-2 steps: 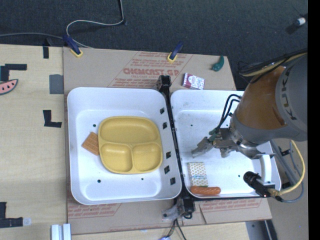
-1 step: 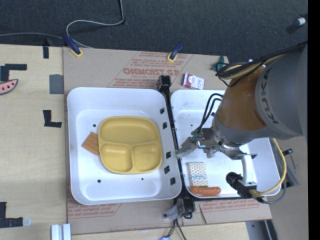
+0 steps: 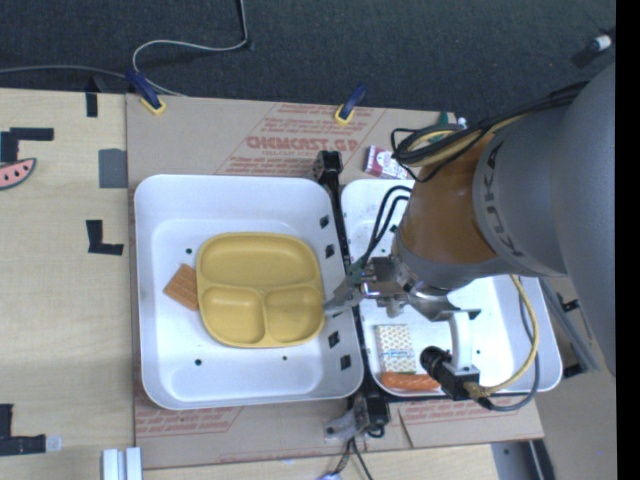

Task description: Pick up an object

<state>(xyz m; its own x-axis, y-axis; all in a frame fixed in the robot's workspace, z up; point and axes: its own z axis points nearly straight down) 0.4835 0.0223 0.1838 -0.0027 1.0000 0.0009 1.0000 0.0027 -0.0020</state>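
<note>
My gripper (image 3: pixel 345 296) hangs over the divide between the two bins, just at the right rim of the yellow plate (image 3: pixel 260 288). From this angle I cannot tell whether it is released or clenched, and I see nothing held in it.

The plate lies flat in the left bin (image 3: pixel 150 268), about the middle, and is the object closest to me. I judge it to be moulded plastic: light, stiff and not fragile, but smooth enough to slip. It is too broad to span, so the raised rim is the only place I can take hold. The right rim beside me looks the best spot, pinched from above with one side inside the compartment wall and the other outside. Held at one edge, it will likely hang and swing.

It is a rounded rectangle whose long axis runs roughly left to right in the view, slightly tilted. The one big compartment lies toward the far side, the two small ones toward the near side.

A brown wedge (image 3: pixel 182 286) pokes out from under its left edge. In the right bin (image 3: pixel 495 313), a patterned packet (image 3: pixel 396 346) and an orange stick (image 3: pixel 408 380) lie near the front, below my wrist.
</note>
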